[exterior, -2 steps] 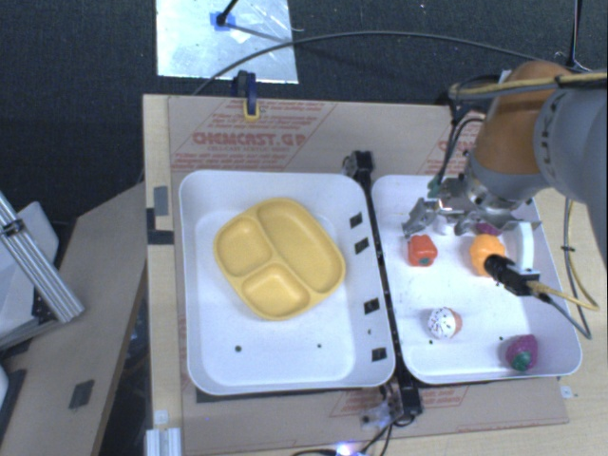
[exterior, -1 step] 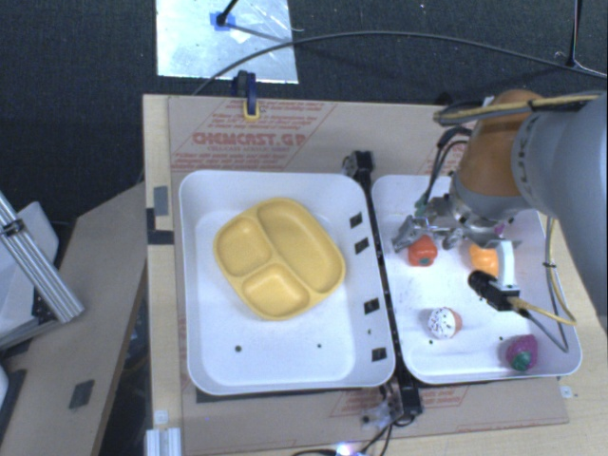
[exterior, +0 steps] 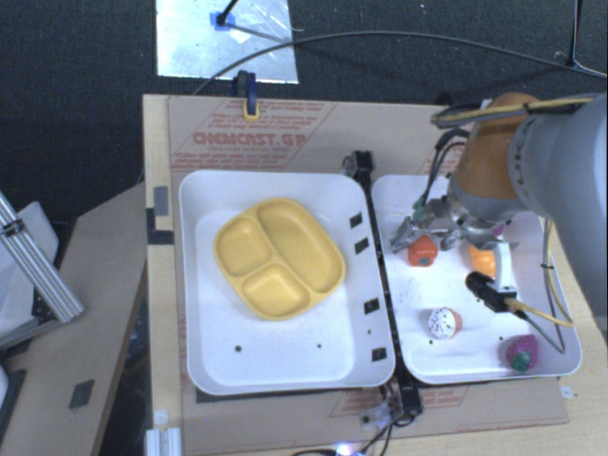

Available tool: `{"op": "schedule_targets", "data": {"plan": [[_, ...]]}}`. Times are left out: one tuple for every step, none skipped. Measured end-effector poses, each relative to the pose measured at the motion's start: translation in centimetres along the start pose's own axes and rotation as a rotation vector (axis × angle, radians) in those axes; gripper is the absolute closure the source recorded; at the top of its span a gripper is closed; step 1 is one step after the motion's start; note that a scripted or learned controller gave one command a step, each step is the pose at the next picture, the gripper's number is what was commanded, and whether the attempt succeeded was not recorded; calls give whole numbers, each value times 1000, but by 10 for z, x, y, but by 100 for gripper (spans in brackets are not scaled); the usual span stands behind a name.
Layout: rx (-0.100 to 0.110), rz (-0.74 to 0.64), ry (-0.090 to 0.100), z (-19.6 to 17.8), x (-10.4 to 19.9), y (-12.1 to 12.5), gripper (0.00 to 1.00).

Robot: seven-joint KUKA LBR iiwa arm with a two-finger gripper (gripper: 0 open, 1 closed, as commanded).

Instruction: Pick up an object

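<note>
Four small things lie in the right bin (exterior: 410, 345) in the camera view: a red-orange ball (exterior: 422, 253) near the inner wall, an orange piece (exterior: 481, 260) just beside it towards the arm, a speckled white ball (exterior: 442, 323) nearer the front, and a magenta fruit (exterior: 520, 352) in the front corner. The gripper (exterior: 424, 238) hangs directly over the red-orange ball, and its fingers (exterior: 403, 239) look spread apart, closed on nothing. That ball is my guess for the thing to pick, and it sits on the bin floor, not lifted.

To do the grasp well, the jaws should come straight down so that the ball sits centred between them before they close (a round thing squirts sideways if it is pinched off-centre). They should close low on the ball, not at its crown.

Room is tighter on two sides. The wall between the bins (exterior: 380, 283) is near the ball on the side away from the arm, and the orange piece crowds the other side. Towards the front the floor is bare as far as the speckled white ball. The left bin (exterior: 223, 354) holds a yellow divided plate (exterior: 278, 257), well apart from this work.
</note>
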State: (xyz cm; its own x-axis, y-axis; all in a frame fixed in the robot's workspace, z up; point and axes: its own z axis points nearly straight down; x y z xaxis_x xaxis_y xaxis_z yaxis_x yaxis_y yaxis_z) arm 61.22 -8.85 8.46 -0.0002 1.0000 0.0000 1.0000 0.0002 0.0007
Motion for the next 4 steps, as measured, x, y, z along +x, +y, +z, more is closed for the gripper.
{"op": "schedule_targets", "data": {"plan": [[-3, 1, 0, -12, 0, 1, 100], [-5, -4, -1, -58, 6, 8, 100], [-5, -1, -1, -116, -4, 6, 100], [-5, -4, -1, -150, -4, 7, 100]]}}
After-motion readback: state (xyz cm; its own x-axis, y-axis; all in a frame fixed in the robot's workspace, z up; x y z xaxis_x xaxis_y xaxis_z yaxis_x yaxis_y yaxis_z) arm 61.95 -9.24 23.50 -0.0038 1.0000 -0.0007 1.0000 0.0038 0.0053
